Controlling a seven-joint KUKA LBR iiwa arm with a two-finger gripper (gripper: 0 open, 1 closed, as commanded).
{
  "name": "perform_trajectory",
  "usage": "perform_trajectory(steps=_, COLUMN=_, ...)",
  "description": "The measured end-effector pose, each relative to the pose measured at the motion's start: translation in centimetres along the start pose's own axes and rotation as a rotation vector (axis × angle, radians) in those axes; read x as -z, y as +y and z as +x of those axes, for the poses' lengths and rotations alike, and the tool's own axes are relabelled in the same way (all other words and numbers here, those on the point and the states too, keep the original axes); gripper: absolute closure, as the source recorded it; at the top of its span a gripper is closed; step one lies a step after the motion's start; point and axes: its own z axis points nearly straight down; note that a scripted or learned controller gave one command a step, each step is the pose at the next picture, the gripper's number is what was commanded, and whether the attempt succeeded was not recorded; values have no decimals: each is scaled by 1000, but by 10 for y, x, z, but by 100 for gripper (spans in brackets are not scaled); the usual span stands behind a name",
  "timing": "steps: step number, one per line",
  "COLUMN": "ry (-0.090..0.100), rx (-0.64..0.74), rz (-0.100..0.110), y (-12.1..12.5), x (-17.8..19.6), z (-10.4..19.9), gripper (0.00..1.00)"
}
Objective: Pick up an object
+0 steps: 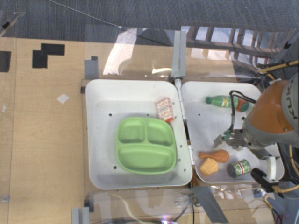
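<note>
The gripper (223, 140) is seen low in the right bin (201, 120), fingers spread and holding nothing, just above a drumstick (215, 156), with a can (239, 168) and bottle (224, 101) nearby, their labels unreadable; a printed packet (164, 109), lettering illegible, adjoins the green tray (145, 145).

Bright, even overhead light. Glare streaks a clear panel (140, 55) above the white bins (100, 125). Soft, faint shadows fall beneath the green tray (145, 145). Focus is slightly soft throughout.
</note>
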Motion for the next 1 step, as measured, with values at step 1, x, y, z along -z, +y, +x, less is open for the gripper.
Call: perform_trajectory(steps=1, ry=-8, rx=-5, rz=-5, y=1, x=1, z=36, gripper=0)
